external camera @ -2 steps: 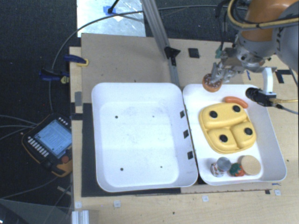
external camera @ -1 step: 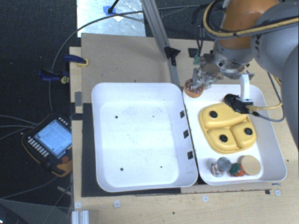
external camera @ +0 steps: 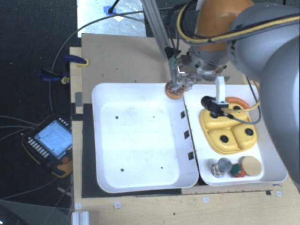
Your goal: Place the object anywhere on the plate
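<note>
A yellow sectioned plate (external camera: 233, 143) lies in the right bin (external camera: 272, 170). My gripper (external camera: 175, 89) hangs over the far right corner of the left bin (external camera: 136, 135), to the left of the plate and apart from it. A small round brown object (external camera: 174, 93) sits at its fingertips, over the bin's back rim, and the fingers look shut on it. The arm's wrist covers the plate's far edge.
An orange curved piece (external camera: 237, 100) lies behind the plate. In front of the plate sit a small grey can (external camera: 221, 166), a red and green item (external camera: 236, 170) and a tan disc (external camera: 251, 165). A divider with black marks (external camera: 187, 134) separates the bins.
</note>
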{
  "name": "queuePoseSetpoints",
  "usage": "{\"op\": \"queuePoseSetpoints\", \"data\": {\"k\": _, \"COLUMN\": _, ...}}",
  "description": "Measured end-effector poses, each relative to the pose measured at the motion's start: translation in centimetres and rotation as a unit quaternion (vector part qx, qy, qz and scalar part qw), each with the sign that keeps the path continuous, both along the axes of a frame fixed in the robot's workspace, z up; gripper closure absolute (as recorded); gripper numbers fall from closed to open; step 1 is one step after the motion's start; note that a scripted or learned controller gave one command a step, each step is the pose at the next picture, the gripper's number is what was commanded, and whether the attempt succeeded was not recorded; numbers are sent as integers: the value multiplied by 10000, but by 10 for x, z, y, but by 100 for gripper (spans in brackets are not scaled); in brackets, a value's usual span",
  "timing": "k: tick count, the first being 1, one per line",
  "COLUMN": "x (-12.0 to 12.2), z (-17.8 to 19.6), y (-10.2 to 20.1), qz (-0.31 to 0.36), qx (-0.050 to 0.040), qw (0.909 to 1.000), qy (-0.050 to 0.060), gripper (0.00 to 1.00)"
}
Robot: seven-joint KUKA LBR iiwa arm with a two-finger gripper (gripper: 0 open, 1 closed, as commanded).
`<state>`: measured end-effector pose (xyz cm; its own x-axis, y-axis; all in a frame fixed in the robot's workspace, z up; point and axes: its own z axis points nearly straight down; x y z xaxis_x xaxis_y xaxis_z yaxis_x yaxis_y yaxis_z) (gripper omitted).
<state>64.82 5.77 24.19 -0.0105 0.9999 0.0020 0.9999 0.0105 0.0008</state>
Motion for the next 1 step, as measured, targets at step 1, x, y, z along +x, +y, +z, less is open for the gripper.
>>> {"op": "queuePoseSetpoints", "data": {"k": 1, "x": -17, "z": -8, "y": 53, "qz": 0, "qx": 2, "qw": 10000, "qy": 7, "gripper": 100}}
